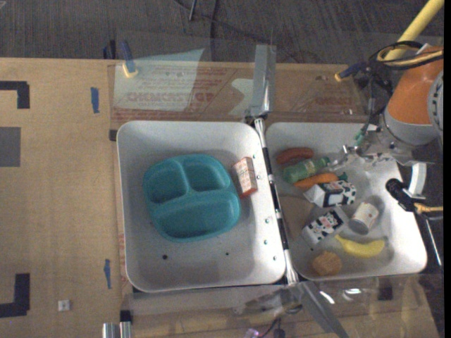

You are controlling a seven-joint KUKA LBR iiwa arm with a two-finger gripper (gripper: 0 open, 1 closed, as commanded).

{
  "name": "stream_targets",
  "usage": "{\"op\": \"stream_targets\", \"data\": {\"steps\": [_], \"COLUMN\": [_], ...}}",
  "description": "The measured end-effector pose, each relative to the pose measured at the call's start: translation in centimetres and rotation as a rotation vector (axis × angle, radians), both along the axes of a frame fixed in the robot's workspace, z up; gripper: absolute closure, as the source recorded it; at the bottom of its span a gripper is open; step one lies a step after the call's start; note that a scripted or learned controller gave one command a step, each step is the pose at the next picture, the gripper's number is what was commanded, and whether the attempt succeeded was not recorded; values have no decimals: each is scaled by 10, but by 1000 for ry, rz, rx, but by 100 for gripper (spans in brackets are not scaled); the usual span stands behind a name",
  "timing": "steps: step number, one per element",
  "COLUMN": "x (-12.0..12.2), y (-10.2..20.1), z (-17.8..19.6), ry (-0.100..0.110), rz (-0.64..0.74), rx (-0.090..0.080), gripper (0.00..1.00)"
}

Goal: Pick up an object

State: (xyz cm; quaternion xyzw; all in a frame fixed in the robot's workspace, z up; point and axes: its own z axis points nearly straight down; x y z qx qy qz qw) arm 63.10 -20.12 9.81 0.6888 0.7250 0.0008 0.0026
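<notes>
Gripper (359, 148): one, metal, at the far right of the right bin, under the grey arm (416, 104) with its orange band; whether it was clenched or released could not be told, and nothing was seen in its grasp. Bins: two, white and shallow, side by side, the left bin (141, 259) and the right bin (409, 259). Teal divided plate (190, 196): one, in the middle of the left bin. Small orange-red box (245, 177): one, touching the plate's right rim. In the right bin, near the gripper: cow-patterned cartons, two, one upper (331, 193) and one lower (324, 225); banana (361, 246), one, by the near edge; sausage (294, 155), one; green bottle (305, 168), one, just beside it; carrot (316, 180), one; white cup (364, 217), one, tipped; round brown biscuit (327, 263), one, at the near edge.
</notes>
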Motion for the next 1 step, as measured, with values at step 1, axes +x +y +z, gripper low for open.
{"op": "stream_targets", "data": {"steps": [1], "x": [36], "y": [3], "z": [-9], "ry": [8], "rz": [80], "rx": [3], "gripper": [0]}}
